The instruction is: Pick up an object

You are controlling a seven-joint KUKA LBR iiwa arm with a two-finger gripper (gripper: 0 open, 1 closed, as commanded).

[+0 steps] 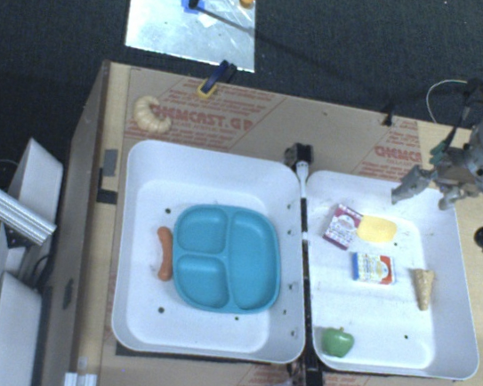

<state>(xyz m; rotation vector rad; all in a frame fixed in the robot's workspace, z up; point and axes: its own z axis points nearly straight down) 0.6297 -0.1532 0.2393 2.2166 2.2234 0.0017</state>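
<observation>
The right bin [449, 336] holds a maroon and white packet [342, 226], a yellow block [378, 229], a small blue, white and red box [373, 268], a tan cone [424, 288] and a green pepper [338, 341]. My gripper [426, 193] hangs over the bin's back edge, up and to the right of the yellow block. Its two grey fingers are spread apart with nothing between them.
The left bin [153, 183] holds a blue divided plate [225, 258] and an orange sausage [165, 253] beside it. A tan ridged piece [153, 112] and a blue and yellow clip [215, 78] lie on the cardboard behind the bins. A metal sheet [193, 10] lies farther back.
</observation>
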